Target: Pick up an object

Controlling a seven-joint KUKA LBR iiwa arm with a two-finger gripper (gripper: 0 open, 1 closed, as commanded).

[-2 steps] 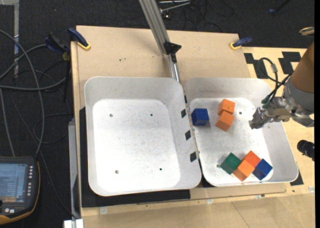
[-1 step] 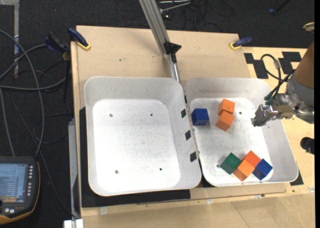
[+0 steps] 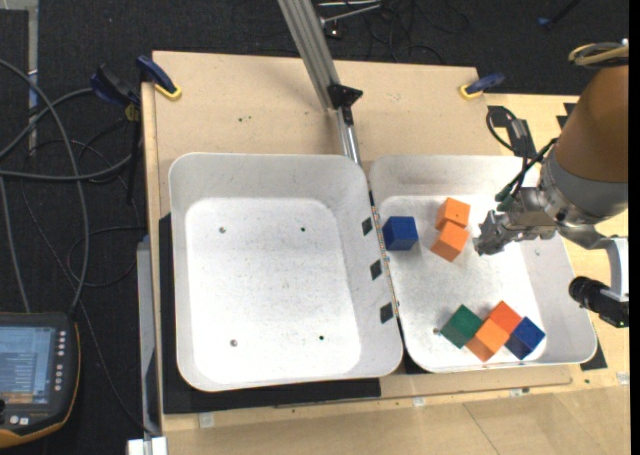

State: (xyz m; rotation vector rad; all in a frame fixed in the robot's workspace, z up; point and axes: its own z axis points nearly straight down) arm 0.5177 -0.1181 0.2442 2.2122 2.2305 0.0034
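Right bin (image 3: 560, 288), right half of frame, holds the blocks. Gripper (image 3: 490, 240) hangs just right of two orange blocks (image 3: 452, 228) at centre-right; jaw state: cannot tell. Blocks look rigid, light, flat-sided; grasp across opposite faces.

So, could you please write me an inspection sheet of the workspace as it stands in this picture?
Surface: wooden bench bearing a left white plastic bin and a right white plastic bin side by side.
Job's things: all in the right bin: lone blue cube; two orange blocks touching; near the front, a green cube, orange cube and blue cube clustered.
Clutter: nothing seen.
Grippers: gripper low over the right bin, beside the two orange blocks.
Cables: black cables on the floor, left.
Surroundings: handheld screen pendant, bottom left; metal pole behind.
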